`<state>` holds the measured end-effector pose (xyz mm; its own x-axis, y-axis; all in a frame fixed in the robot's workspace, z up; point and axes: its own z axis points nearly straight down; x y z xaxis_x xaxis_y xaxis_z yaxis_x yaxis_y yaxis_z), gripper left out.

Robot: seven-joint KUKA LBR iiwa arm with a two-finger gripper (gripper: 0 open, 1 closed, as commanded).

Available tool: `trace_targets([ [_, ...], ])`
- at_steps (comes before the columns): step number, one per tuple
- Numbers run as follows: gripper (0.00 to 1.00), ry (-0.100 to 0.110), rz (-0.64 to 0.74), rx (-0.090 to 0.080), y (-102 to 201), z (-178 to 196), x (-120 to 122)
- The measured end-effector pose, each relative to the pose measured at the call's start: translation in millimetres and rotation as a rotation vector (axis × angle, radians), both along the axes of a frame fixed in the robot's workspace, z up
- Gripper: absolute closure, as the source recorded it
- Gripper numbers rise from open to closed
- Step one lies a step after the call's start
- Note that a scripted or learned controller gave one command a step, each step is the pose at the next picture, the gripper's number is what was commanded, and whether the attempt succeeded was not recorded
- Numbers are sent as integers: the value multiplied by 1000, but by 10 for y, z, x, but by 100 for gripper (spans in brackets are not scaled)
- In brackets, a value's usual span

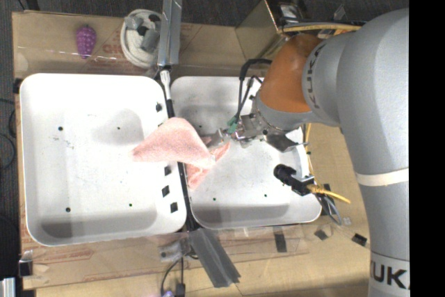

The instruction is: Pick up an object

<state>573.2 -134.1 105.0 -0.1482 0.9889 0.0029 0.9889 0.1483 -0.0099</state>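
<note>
Claw (228, 135) beside pink cloth (174, 142), right-hand bin (240, 199)

Yeah so the arm (361, 115) is blocking the right bin's (236, 199) far-right corner, and the pink cloth (177, 144) is covering part of the rim where it's meeting the left bin (83, 170).

We find the widest free room in the left bin (83, 149): its floor is bare from the centre out to 6, 9 and 12 o'clock. At its 3 o'clock a pink cloth (177, 142) drapes over the shared rim and spills into the right bin (240, 202), blocking that crossing. In the right bin we see open floor toward 6 o'clock, while the grey arm (348, 80) covers 12 to 3 o'clock. On the tabletop (49, 31), at 12 o'clock of the left bin, stand a purple object (85, 40), a white coil (139, 35) and a grey bar (169, 24)
</note>
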Motion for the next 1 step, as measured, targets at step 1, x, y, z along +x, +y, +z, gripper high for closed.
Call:
trace_targets([
  [1,0,-6,254,1,229,-156,378],
])
